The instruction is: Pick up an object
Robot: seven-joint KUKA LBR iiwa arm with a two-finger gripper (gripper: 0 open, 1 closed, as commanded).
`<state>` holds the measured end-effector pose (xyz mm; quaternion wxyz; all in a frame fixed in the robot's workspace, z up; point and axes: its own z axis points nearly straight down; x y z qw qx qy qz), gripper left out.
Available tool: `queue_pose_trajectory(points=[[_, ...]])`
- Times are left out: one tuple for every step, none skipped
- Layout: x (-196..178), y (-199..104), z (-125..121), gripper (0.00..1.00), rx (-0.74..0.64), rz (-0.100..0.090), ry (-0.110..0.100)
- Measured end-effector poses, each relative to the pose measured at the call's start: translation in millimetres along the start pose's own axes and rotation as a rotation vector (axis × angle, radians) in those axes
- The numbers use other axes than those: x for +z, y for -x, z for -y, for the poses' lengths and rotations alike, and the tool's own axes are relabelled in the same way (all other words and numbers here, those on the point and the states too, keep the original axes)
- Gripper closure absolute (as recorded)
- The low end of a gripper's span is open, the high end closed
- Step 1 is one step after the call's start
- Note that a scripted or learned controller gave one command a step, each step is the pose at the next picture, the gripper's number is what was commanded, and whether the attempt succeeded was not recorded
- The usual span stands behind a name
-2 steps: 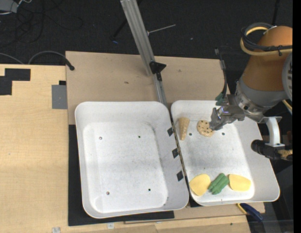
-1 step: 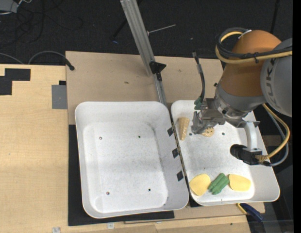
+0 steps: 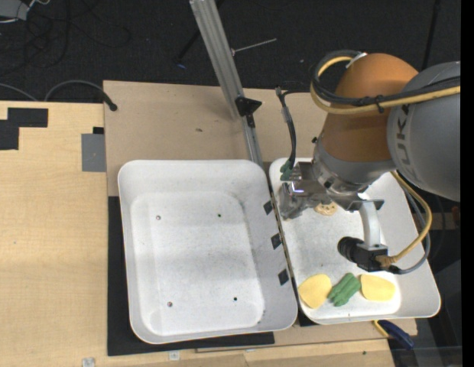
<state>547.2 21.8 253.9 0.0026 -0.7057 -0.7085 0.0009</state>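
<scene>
Two bins sit side by side on the bench (image 3: 53,228), the left bin (image 3: 193,254) touching the right bin (image 3: 420,300) along their shared edge. The arm (image 3: 390,128) reaches in from the right and hangs over the far end of the right bin. At that bin's near end three small pieces lie in a row: one rounded piece (image 3: 315,290) left, a knobbly piece (image 3: 345,289) between, another rounded piece (image 3: 377,287) right, all close together. A small piece (image 3: 325,207) lies farther back, under the wrist.

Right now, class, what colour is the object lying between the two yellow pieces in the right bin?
Green, seen clearly in the camera view, near the right bin's front edge.
</scene>
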Motion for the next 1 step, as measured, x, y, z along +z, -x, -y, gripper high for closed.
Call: queue_pose_trajectory(points=[[15.4, -53.5, 23.2, 1.00, -0.001, 0.001, -0.002]])
